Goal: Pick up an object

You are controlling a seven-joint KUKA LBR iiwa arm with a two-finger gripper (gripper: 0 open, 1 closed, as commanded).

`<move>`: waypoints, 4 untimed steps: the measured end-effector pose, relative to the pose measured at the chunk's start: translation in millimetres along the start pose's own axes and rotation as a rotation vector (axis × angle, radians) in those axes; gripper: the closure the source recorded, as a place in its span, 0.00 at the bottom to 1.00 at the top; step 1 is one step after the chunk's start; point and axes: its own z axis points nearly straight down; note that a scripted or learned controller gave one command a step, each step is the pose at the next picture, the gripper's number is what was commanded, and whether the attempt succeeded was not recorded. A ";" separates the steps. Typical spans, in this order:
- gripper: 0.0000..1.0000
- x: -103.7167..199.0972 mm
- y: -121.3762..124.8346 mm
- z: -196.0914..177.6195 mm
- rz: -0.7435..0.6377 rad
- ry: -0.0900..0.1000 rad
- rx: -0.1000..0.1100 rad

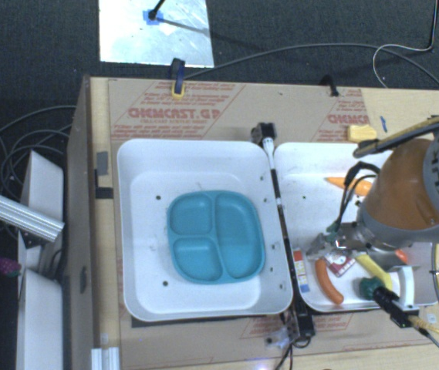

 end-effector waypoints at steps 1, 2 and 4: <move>1.00 -0.6 1.3 -10.8 0.000 -0.001 -0.004; 1.00 -0.3 2.4 -21.1 0.000 -0.001 -0.006; 1.00 -50.2 58.7 -133.3 -0.002 -0.003 -0.005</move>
